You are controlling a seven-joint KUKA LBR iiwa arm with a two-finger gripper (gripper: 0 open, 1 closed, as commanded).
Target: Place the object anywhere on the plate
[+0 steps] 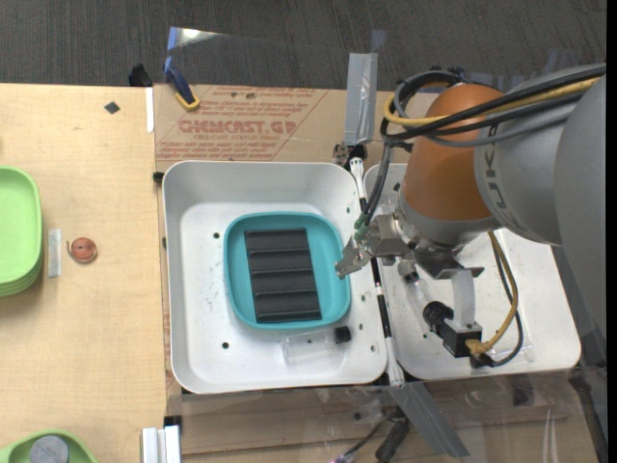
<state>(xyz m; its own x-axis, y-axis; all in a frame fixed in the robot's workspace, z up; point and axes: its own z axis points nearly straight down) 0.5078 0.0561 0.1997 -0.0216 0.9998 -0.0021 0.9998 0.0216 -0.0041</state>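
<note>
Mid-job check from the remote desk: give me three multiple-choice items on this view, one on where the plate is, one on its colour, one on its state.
1. Where is the teal square plastic plate?
A. In the left white bin
B. In the right white bin
C. On the wooden bench

2. What colour is the ribbed rectangular slab on the plate?
A. Orange
B. Black
C. Green

3. How does the slab lie?
A. Standing on edge
B. Hanging over the bin's rim
C. Flat inside the plate

Answers: 1 A, since the left shallow white bin surrounds the plate. 2 B, its ridges look black against the teal. 3 C, teal rim shows on every side of it.
</note>
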